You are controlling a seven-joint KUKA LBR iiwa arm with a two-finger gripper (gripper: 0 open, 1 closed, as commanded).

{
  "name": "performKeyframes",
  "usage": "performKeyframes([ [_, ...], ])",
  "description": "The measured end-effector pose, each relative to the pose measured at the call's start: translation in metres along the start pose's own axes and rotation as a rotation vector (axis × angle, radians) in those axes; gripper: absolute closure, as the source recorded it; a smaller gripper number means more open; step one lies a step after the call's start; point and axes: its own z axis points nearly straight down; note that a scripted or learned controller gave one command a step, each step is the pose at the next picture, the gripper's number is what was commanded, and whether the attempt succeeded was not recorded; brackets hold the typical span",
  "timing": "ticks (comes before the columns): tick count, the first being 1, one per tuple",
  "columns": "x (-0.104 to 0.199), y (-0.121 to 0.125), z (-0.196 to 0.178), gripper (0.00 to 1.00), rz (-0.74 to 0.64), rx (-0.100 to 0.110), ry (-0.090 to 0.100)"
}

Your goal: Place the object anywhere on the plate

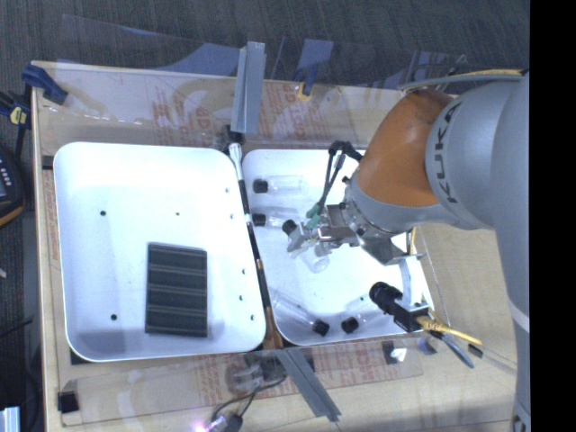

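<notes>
The jaws [310, 237] hung low among clear objects [317, 257] in the right bin [288, 165], well apart from the dark ridged plate [177, 288]; their state could not be told.

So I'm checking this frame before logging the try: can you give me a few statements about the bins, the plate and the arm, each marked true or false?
1. The dark ribbed plate lies in the left bin. True.
2. The gripper hangs over the left bin. False: it is over the right bin.
3. Clear bottles with black caps lie in the right bin. True.
4. A bottle already rests on the plate. False: nothing lies on it.
5. The arm reaches in from the view's right. True.
</notes>
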Motion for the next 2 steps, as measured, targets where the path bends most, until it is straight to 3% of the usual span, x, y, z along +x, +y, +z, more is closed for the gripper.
performKeyframes([
  [1,0.062,0.024,0.020,1.00,0.066,0.002,0.001],
  [2,0.110,0.107,-0.043,1.00,0.046,0.001,0.001],
])
